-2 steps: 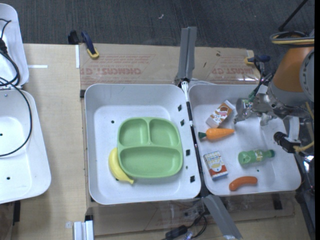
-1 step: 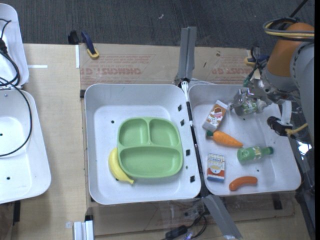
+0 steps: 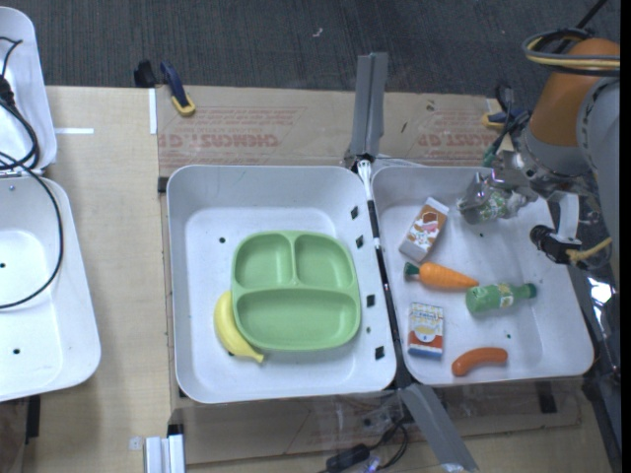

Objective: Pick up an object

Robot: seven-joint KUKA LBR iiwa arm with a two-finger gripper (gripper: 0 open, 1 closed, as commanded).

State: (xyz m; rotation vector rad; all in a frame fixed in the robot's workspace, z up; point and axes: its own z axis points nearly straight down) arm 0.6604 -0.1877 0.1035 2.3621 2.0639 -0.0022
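Items lie scattered in the right bin (image 3: 582, 348): a small carton (image 3: 425, 230) near its far left corner, a carrot (image 3: 446, 277) just below it, a green bottle (image 3: 500, 297) on its side mid-bin, a second carton (image 3: 426, 328) and a red sausage (image 3: 479, 361) by the near edge. The gripper (image 3: 490, 201) hangs over the far edge; its grip cannot be told. The left bin (image 3: 192, 264) holds a green divided plate (image 3: 295, 291) with a banana (image 3: 233, 329) touching its left rim.
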